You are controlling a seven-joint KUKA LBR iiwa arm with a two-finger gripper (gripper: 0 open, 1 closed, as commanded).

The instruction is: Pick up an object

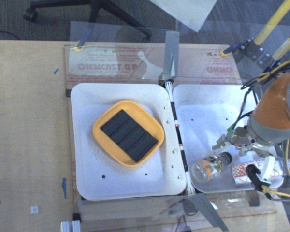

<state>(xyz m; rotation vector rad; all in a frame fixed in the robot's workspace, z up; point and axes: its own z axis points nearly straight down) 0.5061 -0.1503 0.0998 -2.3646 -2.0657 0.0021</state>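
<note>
Pincer (230,140): your pincer hangs low in the right bin (203,115), fingers' state unclear | target: bottle (210,167) lies on its side just below it, untouched | beside: red-white packet (241,174) | left bin (87,168): yellow tray (128,132), well apart.

Yellow dish (108,141) (black ridged insert (128,135))

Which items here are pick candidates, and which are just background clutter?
Job in hand:
- gripper, over the right bin
- clear bottle, lying on its side in the right bin
- red-and-white packet, right bin
- yellow tray with dark insert, left bin

Lying about:
- office chair base
- white sheet on the floor
</note>
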